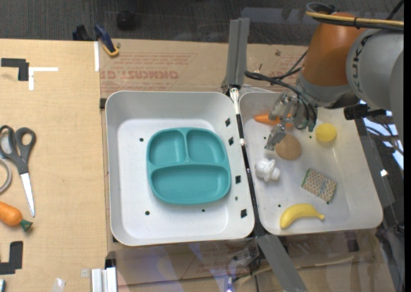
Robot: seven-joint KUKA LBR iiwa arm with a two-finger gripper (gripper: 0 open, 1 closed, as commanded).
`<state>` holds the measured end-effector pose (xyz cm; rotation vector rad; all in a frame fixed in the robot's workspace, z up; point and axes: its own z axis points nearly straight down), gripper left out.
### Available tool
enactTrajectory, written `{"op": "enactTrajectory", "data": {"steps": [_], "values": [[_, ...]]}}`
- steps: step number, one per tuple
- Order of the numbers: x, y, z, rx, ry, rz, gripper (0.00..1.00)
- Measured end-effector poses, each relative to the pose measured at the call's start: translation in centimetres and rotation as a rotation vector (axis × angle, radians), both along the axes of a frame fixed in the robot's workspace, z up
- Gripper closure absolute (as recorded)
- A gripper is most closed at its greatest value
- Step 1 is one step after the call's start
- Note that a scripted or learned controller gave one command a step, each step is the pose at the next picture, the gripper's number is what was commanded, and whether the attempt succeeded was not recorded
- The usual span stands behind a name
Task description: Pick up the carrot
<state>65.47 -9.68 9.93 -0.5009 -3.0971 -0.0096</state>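
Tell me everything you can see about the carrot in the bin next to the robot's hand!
The carrot is small and orange, smooth like a plastic toy. It lies on its side on the floor of the right bin, near the far left corner. One end pokes out; the other is hidden under the gripper, which hangs right over it. I can't tell if the gripper touches it. A brown potato-like lump sits close by, nearer the camera.

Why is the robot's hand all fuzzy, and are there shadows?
Camera view: the gripper looks smeared, likely motion blur, while the teal plate and banana stay sharp. Camera view: lighting is soft, with faint shadows under the banana and along the left bin's wall, and no strong glare.
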Motion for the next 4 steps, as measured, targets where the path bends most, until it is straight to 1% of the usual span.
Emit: {"op": "enactTrajectory", "data": {"steps": [1, 3, 4], "values": [[-0.22, 0.35, -0.02, -0.002, -0.004, -0.272, 0.0], [-0.22, 0.31, -0.03, -0.002, -0.004, -0.272, 0.0], [0.01, 0.24, -0.01, -0.002, -0.006, -0.574, 0.0]]}}
